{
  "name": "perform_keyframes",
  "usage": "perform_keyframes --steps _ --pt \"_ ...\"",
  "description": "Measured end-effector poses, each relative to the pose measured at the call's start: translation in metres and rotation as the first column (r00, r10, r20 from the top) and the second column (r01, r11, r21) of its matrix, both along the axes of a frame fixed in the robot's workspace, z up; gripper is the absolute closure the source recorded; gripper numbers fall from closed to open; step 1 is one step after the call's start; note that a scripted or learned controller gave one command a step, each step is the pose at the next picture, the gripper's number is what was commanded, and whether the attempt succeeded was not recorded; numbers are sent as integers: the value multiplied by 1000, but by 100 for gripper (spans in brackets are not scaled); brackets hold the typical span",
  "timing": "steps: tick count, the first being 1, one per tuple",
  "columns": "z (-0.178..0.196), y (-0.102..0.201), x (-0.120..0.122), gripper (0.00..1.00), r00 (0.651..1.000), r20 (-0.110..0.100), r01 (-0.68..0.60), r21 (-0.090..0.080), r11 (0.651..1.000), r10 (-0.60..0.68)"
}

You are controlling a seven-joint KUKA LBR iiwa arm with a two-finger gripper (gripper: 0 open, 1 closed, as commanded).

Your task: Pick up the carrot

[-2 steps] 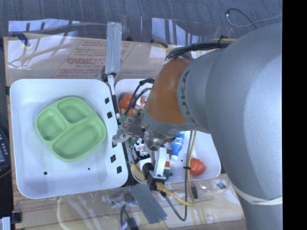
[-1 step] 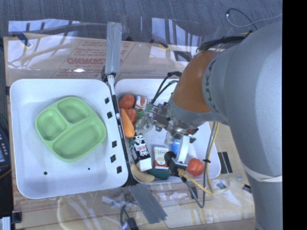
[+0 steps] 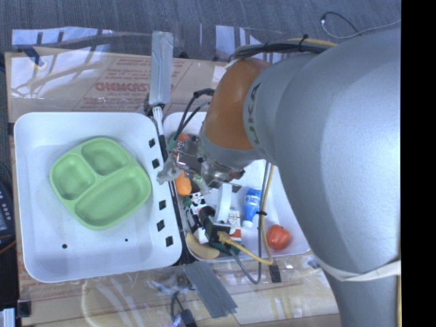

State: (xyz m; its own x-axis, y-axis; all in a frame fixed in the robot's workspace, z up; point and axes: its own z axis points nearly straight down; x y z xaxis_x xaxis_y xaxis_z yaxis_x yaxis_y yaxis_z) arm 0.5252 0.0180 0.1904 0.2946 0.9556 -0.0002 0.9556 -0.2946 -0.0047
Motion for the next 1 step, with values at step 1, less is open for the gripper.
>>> perform_keyframes --steps 1 --pt "-35 59 13 0 995 16 103 -14 995 -103"
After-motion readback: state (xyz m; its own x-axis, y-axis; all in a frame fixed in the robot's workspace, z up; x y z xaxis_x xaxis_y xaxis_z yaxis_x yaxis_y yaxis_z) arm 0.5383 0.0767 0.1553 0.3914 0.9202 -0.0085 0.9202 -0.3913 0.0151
